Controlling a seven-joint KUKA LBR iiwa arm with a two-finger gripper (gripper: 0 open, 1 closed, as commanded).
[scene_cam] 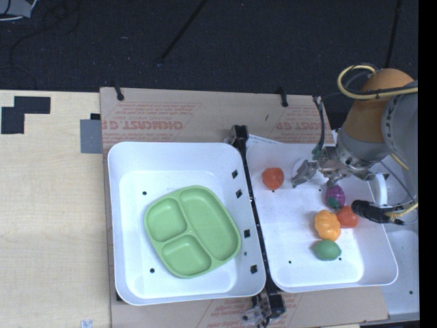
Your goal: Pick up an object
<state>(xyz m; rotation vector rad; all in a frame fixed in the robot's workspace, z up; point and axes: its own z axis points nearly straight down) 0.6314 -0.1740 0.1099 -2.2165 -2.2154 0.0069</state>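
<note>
Purple, the small fruit [334,197] we see lies in the right bin [287,265] just below our gripper [319,175], whose jaws are spread wide and hold nothing.

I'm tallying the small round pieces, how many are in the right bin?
5. An orange-red one sits far left, a purple one under the gripper, a red one beside a yellow-orange one, a green one nearest. The arm may hide others.
</note>
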